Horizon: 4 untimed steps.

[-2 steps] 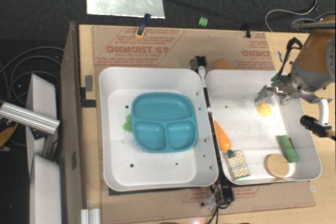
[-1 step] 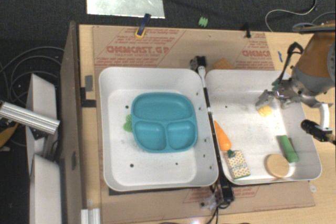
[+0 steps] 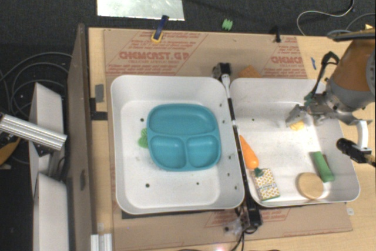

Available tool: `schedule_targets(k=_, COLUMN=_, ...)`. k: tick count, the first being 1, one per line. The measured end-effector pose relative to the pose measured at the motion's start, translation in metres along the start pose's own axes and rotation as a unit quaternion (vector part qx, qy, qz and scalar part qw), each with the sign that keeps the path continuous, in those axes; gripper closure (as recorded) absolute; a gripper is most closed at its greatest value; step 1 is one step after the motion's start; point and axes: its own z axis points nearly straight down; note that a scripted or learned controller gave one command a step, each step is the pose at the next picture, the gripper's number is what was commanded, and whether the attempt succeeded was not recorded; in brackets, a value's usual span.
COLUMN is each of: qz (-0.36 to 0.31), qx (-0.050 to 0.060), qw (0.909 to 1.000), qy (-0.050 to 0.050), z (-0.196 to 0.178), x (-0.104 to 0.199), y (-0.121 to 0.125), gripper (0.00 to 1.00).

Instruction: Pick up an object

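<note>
While arm reaches from right, pincer low over yellow obj; grip state unclear.

A single fixed camera hangs high above the desk, looking down at a slight slant. It takes in both white bins: the left bin sits mid-frame, the right bin toward the frame's right.
</note>
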Motion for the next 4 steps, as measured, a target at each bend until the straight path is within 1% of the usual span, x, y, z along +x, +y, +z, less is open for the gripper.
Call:
schedule_targets(k=1, qz=0.0, qx=-0.001, qw=1.0, qy=0.0, z=0.0, x=0.0, y=0.0, gripper=0.0)
schedule_targets(k=2, qz=-0.001, qx=-0.002, qw=1.0, qy=0.0, z=-0.037, x=0.0, y=0.003, gripper=0.0)
schedule_targets(k=3, qz=0.0, qx=0.0, qw=1.0, qy=0.0, z=0.007, x=0.001, y=0.002, gripper=0.0)
schedule_targets(k=4, qz=-0.002, qx=-0.004, qw=1.0, qy=-0.001, z=-0.04, x=0.0, y=0.051, gripper=0.0)
